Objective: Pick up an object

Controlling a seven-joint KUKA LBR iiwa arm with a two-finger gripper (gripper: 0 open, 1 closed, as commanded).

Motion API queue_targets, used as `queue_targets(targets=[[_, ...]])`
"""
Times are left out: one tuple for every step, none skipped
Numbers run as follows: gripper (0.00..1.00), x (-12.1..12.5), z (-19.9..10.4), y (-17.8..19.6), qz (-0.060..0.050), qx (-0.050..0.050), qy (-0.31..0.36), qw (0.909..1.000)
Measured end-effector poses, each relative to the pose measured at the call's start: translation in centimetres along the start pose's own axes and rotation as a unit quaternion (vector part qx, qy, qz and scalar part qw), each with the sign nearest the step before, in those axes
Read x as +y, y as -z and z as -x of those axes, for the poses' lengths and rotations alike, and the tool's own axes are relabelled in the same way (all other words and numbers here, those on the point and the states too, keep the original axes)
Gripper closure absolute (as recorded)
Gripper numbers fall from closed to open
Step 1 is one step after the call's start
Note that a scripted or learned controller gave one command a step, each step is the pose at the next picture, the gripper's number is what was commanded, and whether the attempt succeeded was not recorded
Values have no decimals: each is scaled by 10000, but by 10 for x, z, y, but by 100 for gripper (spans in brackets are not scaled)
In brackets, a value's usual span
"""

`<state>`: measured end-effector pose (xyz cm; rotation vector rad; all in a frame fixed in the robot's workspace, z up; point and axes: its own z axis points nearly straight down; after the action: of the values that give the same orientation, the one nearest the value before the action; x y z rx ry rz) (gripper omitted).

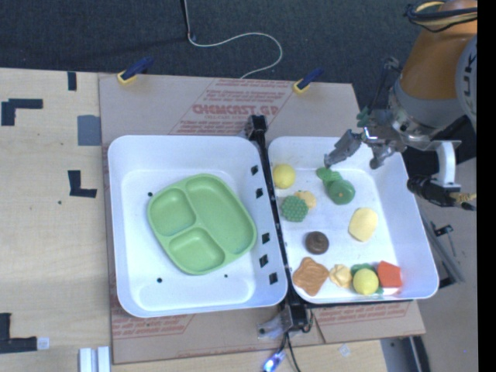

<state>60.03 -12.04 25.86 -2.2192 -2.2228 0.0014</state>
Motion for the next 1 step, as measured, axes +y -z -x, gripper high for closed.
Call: queue_targets(targets=[[0,-53,-73,-26,-35,16,23,10000]])
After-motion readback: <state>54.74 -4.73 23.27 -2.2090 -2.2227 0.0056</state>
